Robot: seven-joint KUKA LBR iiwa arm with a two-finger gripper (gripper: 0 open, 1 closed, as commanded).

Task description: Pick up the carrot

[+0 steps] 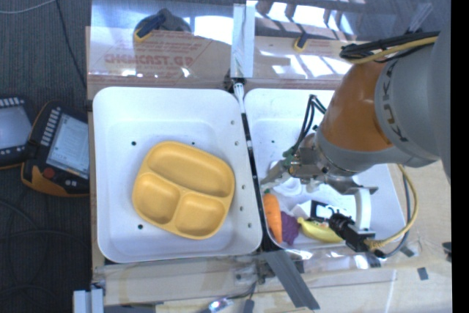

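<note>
Carrot (272, 215) lies in the right bin (275, 117), at its near-left corner, just beside a purple item (290, 231) and a banana (320, 230). The gripper (293, 176) hangs just above the carrot; its grip I cannot tell. A yellow tray (183, 189) sits in the left bin (117, 113).

The arm (388, 95) is seen reaching in from the right, bent downward at the orange band (352, 117). The gripper (293, 176) is pointed down and leftward below the wrist; its finger state cannot be judged.
</note>
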